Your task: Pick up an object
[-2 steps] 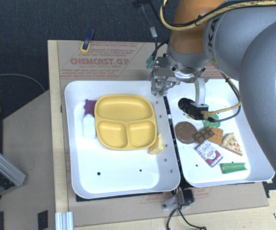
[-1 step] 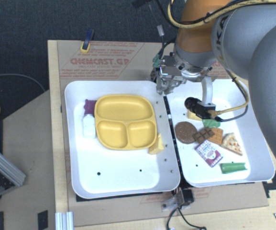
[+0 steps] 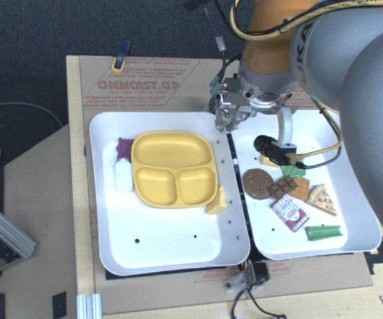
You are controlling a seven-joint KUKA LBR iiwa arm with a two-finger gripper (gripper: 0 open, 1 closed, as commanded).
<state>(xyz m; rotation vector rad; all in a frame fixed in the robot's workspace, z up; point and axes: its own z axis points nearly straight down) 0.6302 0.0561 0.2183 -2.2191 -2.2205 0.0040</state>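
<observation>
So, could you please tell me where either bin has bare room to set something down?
The left bin has bare floor along its near edge, below the yellow tray. The right bin is bare only along its right wall; its middle is crowded by the brown disc, pizza slice, packet and green piece.

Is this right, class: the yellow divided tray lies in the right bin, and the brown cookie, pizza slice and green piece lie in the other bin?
Not quite. The camera view shows the yellow divided tray in the left bin, not the right. The rest stands: the brown cookie, pizza slice and green piece lie in the other bin.
</observation>
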